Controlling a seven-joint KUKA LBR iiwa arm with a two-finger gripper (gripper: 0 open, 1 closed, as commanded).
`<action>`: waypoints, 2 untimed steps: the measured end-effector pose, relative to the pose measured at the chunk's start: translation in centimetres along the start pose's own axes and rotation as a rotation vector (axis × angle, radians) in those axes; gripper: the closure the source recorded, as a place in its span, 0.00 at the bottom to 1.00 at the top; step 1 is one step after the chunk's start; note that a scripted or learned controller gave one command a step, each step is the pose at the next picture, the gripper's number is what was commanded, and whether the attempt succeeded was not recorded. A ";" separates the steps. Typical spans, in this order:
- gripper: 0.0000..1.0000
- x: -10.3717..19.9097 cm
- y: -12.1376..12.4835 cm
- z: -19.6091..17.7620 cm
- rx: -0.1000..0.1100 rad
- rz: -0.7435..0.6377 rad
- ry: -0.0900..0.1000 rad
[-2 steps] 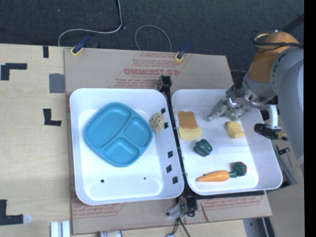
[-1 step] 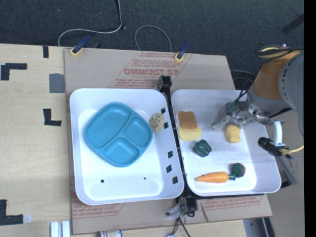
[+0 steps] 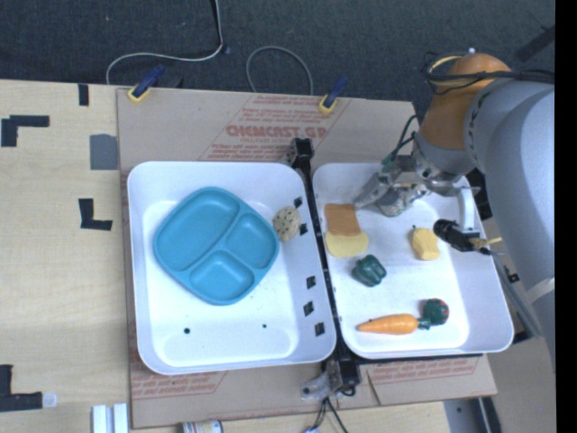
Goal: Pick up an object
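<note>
Over the right bin (image 3: 469, 327), the gripper (image 3: 386, 194) hangs with a finger gap I cannot tell, so it should descend squarely over the bread slice (image 3: 343, 230) before closing.

Two white bins (image 3: 144, 242) are looking like smooth, faintly glossy plastic, sitting on matt brown printed cardboard (image 3: 261, 124). The blue divided plate (image 3: 216, 244) in the left bin is showing a smooth plastic sheen. Right of it, the carrot (image 3: 389, 325) and green pepper (image 3: 368, 271) are appearing glossy, the sponge-like block (image 3: 344, 230) matt.
</note>
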State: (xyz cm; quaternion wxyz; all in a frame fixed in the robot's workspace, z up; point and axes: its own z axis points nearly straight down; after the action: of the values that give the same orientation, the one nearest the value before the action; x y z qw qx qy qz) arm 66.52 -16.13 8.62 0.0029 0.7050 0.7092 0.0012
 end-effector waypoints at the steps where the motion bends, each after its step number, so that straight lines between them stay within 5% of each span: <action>1: 0.00 -6.6 0.4 -7.0 0.000 0.008 -0.002; 2: 0.00 -1.7 0.3 0.5 0.007 0.002 0.000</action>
State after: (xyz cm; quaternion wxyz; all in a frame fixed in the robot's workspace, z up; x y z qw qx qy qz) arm 66.81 -17.83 8.14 0.0005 0.7055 0.7087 -0.0012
